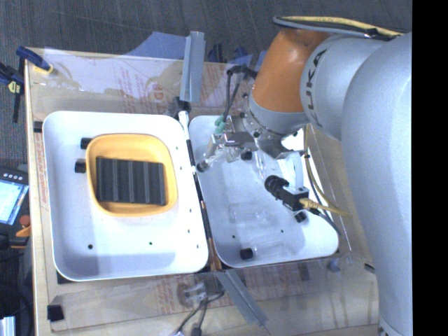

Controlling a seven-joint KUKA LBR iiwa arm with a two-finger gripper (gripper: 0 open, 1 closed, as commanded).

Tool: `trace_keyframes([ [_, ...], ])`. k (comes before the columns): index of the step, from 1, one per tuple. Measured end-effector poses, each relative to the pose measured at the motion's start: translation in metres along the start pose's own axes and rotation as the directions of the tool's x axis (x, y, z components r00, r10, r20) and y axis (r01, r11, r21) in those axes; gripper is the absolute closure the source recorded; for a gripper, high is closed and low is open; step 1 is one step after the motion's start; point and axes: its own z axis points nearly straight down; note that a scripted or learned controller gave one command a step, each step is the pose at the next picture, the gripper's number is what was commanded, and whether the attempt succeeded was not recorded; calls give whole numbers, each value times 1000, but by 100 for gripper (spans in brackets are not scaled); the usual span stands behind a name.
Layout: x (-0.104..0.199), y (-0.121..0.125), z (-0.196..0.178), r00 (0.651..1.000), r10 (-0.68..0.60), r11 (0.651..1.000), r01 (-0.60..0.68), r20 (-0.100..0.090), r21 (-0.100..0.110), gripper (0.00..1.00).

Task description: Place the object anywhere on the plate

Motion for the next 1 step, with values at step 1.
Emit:
trace_keyframes([
  [1, 37, 37, 37, 957, -290, 957, 290, 0, -1, 100],
])
